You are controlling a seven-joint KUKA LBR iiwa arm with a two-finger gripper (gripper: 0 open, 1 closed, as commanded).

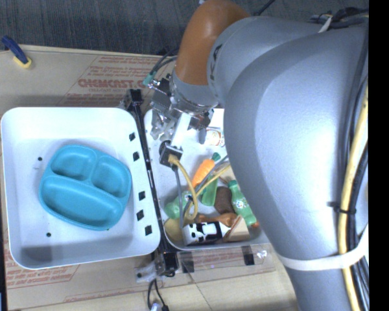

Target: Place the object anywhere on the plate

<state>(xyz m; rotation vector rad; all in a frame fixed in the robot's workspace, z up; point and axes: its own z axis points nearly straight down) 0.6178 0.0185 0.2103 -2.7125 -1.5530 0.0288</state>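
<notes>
A blue plate (84, 185) with three compartments lies in the left white bin (19, 125), with nothing on it. My gripper (170, 129) hangs over the far left part of the right bin (175, 238), just right of the divider between the bins. Below it lies a pile of toy items: an orange carrot (204, 170), a green piece (177, 207), a brown piece (223, 199) and a black-and-white piece (204, 232). The grey arm hides much of that bin.
The arm's large grey body (292, 141) covers the right side of the view. A yellow cable (185, 183) loops down from the wrist over the pile. Brown cardboard (97, 76) lies behind the bins.
</notes>
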